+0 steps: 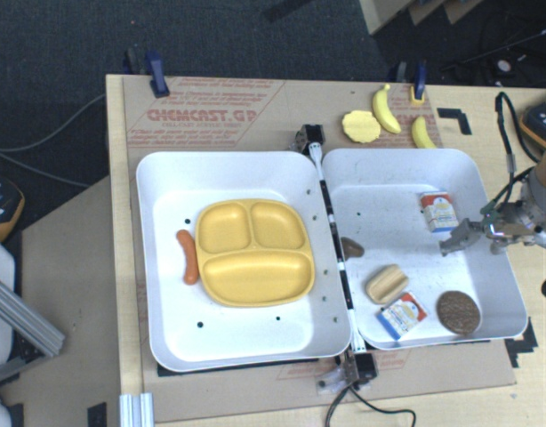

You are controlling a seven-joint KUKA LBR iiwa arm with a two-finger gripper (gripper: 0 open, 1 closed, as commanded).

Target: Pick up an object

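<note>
Dark carpet floor all around, with a wooden desk [122,238] in the middle and a brown board with red letters [202,114] lying on top. Two blue clips [156,72] at the far edge of the desk. On the board, two white bins side by side. In the left bin [157,212], a yellow plate with three parts [255,263], and an orange sausage [188,256] lying just beside its left rim. In the right bin [389,189], five small things: a white and red carton [438,212] near the far right, a little brown lump [351,248] close to the wall between the bins, a tan bread roll [386,283] near the middle, a blue, red and white packet [403,315] just in front of the roll, and a round brown cookie [458,311] to the right of the packet. Behind the right bin, on the board, two toy bananas [387,109] and a flat yellow round thing [361,126]. Reaching in from the right, the grey arm [522,228], with the tool [449,243] over the right bin, just in front of the carton and above the cookie, holding nothing that can be seen. Apart or together: cannot tell from up here.
</note>
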